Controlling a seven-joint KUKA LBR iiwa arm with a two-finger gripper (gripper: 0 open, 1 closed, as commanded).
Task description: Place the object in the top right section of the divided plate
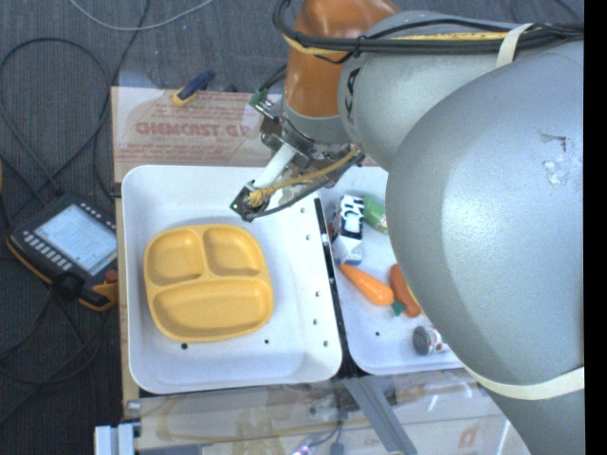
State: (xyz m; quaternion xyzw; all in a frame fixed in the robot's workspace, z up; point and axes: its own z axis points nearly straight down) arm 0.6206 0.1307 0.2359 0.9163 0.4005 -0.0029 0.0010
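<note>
The divided plate (pixel 207 282), yellow, is seen lying flat in the left bin (pixel 289 320). All three of its compartments are bare, so the placing is judged not yet done. The top right section (pixel 233 250) is the small compartment nearest the wall shared by the two bins.

The gripper (pixel 277 138) is found beneath the orange-banded wrist, above the far edge of the left bin. Whether it is open or closed cannot be told, since it is masked by the wrist, and nothing can be made out in its grasp.

Which object is meant is not settled by the task sentence (every likely candidate lies in the right bin (pixel 379 354)). There, an orange carrot (pixel 368 284) is seen with a second carrot (pixel 403 292) just beside it. A black-and-white package (pixel 351 218) lies close to the shared wall with a green item (pixel 376 214) next to it, and a small grey thing (pixel 424 339) is partly hidden by the arm.

The step in hand is judged to be either fetching or carrying over; which of the two cannot be decided. If something is held, a short move toward the plate is called for, then a low descent and a release kept inside the section's ridges. If not, an object must first be grasped in the right bin and lifted clear of the shared wall.
</note>
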